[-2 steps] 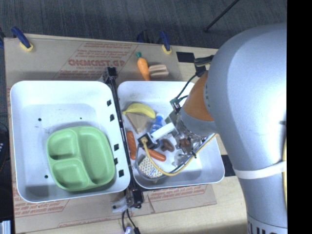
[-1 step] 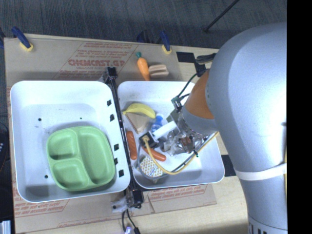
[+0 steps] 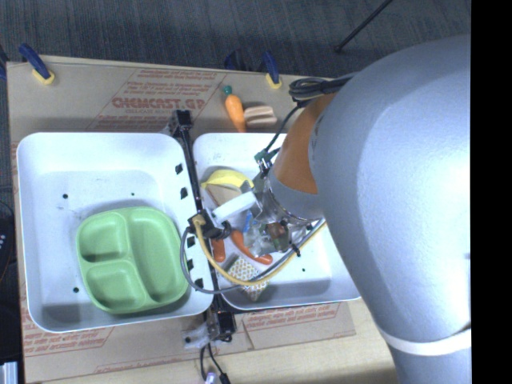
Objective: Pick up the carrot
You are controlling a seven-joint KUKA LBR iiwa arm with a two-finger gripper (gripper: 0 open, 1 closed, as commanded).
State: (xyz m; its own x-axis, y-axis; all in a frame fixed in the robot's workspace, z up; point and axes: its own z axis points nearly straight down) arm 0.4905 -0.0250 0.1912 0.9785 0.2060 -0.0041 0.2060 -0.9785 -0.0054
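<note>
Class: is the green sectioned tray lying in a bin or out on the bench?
In: the green tray lies flat inside the left bin, its walls around it.

Red print reading "CHEMCAST GP" stands on the brown protective sheet (image 3: 152,94) along the bench's far edge. Its smaller lines are too blurred to read.

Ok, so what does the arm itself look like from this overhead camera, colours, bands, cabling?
The arm is a bulky, rounded, smooth grey body. An orange band circles it above the wrist, and a thin pale ring marks the housing low down. Dark cables loop beside the orange band. The end effector is a cluttered mix of metal and wiring, with a white block at its side.
</note>
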